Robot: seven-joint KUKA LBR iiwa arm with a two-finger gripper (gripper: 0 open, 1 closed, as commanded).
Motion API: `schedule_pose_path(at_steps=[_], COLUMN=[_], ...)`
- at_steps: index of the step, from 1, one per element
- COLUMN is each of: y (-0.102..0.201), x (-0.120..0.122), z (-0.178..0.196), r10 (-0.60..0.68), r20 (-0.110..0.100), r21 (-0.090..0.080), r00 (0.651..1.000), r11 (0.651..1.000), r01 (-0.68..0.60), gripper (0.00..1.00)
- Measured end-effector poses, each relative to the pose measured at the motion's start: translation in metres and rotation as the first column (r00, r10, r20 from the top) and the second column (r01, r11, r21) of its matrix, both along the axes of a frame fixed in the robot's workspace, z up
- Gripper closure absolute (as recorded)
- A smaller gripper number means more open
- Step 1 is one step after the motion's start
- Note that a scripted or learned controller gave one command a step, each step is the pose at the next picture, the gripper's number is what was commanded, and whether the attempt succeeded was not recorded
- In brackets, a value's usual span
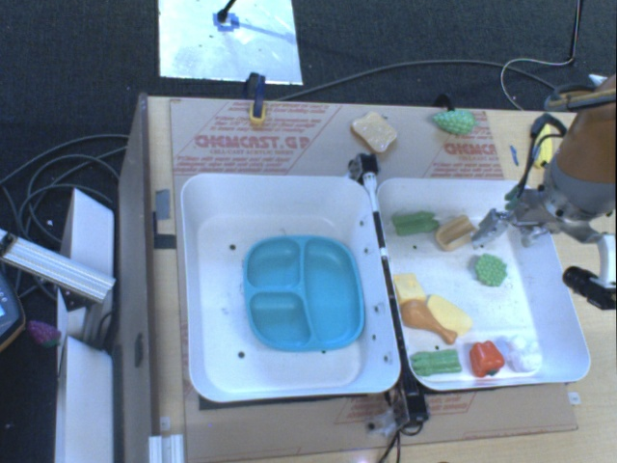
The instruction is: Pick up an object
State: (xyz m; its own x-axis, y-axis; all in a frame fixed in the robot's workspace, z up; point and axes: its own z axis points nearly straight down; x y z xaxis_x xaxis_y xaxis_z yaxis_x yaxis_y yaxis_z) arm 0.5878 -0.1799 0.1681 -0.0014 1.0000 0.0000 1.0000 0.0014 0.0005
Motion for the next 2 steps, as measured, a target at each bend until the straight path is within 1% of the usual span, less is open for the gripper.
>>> schedule_pose_path(at_steps=[1,2], y=[0.007,0.006], x=[-0.013,-0.011], z=[-0.046,-0.034], r10=[0.000,0.002], r20=[0.000,0.003], r21=[0.000,-0.001], r00=[1.000,1.000], r11=[1.000,1.000], r01=[0.000,-0.002], gripper=[0.00,1.00])
